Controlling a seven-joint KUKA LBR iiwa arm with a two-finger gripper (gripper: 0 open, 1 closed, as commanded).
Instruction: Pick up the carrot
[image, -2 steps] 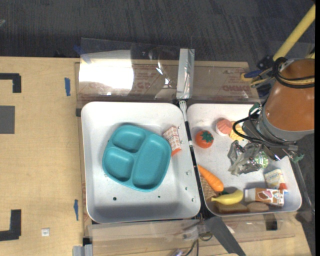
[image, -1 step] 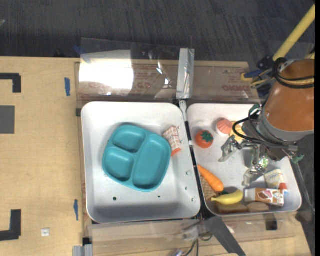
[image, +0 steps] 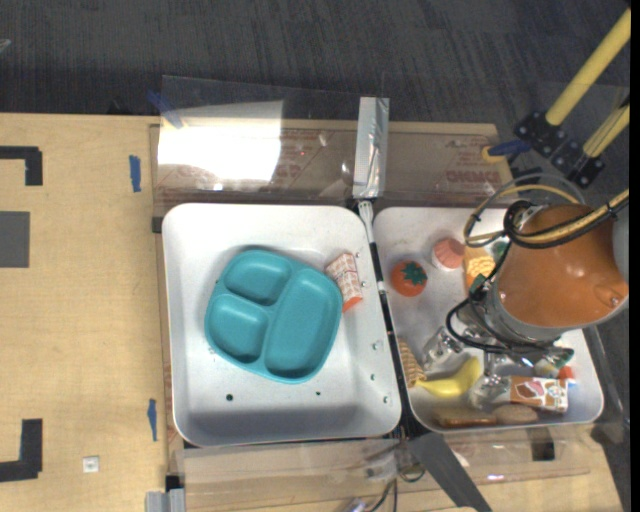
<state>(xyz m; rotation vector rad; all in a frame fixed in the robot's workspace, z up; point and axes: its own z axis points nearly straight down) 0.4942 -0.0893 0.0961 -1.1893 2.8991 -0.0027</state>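
Observation:
My gripper (image: 464, 367) hangs low in the right bin (image: 420, 232), under the orange wrist band (image: 556, 280). Its two metal fingers (image: 438, 351) stand apart, so it is open, and nothing is held between them. A yellow banana (image: 449, 381) lies just below and between the fingers. A thin orange-brown stick that looks like the carrot (image: 478, 421) lies along the bin's front wall, just in front of the gripper. A round orange-red piece with a green top (image: 407, 278) sits at the bin's back left, well apart from the gripper.
A printed juice carton (image: 538, 393) lies right of the gripper. A pink piece (image: 449, 253) and a yellow-orange piece (image: 480, 265) sit at the back. The left bin (image: 190, 250) holds a teal divided plate (image: 272, 313) and a small packet (image: 346, 277).

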